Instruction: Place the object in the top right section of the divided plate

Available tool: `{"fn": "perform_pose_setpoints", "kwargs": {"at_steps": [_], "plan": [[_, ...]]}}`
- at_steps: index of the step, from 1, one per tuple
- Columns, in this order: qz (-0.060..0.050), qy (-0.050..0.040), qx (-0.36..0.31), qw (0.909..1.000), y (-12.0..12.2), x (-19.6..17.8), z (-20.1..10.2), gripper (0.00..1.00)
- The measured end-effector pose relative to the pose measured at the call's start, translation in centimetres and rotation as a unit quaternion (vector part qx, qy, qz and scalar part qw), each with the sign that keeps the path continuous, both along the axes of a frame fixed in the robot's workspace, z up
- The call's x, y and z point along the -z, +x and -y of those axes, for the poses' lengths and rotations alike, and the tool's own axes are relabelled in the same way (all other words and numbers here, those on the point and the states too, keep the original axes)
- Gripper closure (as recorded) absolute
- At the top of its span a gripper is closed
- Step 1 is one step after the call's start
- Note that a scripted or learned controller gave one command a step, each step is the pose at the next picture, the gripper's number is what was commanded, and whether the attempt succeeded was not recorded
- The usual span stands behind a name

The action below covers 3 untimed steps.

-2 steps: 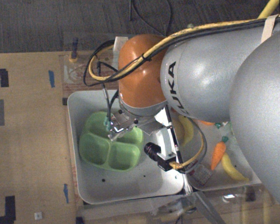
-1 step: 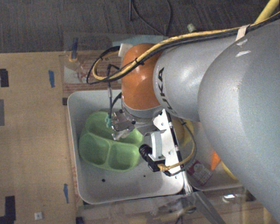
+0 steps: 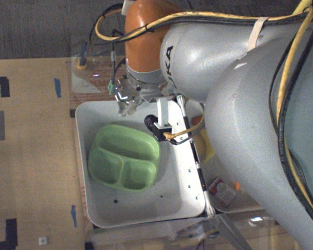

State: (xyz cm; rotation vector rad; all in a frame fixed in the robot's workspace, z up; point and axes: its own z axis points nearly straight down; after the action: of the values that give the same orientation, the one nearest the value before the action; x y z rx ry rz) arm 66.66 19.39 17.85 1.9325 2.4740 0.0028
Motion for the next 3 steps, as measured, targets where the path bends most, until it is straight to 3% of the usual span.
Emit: {"fn": "perform_pose_setpoints", "kwargs": {"at_steps": [1, 2, 3], "plan": [[0.0, 0.0001, 0.101, 0.9949, 0.0, -11.0, -2.6, 1.0], [0.001, 0.0025, 0.191, 0.9816, -5.3, 7.9, -0.8, 1.0], [-0.001, 0.0003, 0.239, 0.971, -5.6, 0.9, 5.6, 1.0]]}}
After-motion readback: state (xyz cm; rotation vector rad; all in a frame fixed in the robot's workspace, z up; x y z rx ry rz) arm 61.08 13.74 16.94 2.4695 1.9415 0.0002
